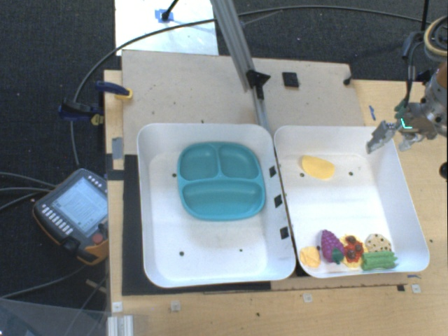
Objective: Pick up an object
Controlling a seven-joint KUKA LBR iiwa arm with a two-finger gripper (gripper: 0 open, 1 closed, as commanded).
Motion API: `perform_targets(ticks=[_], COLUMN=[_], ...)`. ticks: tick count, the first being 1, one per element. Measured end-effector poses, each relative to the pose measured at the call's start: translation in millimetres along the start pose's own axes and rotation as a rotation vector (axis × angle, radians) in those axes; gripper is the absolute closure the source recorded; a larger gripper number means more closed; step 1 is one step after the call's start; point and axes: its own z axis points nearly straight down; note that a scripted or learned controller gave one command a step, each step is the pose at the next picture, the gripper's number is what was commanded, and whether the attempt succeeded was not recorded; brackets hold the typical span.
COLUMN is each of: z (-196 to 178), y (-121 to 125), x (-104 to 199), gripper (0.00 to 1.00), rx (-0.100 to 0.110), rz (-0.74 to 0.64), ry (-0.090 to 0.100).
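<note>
The gripper [392,136] hangs at the far right corner of the right bin [392,201]. Its two grey fingers [378,137] stand a little apart, with nothing between them.

Closest to the gripper is a flat yellow piece [318,166]. It lies to the left of the gripper, in the far part of the right bin, all by itself.

The other toys sit bunched together along the near wall of the right bin, well away from the gripper. From left to right there is a small yellow round piece [309,257], a purple bunch of grapes [330,244], a red and orange piece [351,249], a green piece [379,260] and a pale cookie with dark dots [379,242]. The cookie is just behind the green piece.

The left bin [161,250] sits right beside the right bin. In its far half lies a blue plate [221,181] with three sections.

Far out to the left, off the bench, a grey handheld screen [75,208] rests on the dark floor.
</note>
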Motion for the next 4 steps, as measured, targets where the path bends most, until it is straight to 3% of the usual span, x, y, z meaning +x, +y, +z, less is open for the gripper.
perform_targets(ticks=[1, 4], z=[-0.9, 133.8], y=[0.4, 0.2], x=[0.0, -2.0], gripper=[0.00, 0.00], rx=[-0.002, 0.001], rz=[0.000, 0.001], ry=[0.000, 0.000])
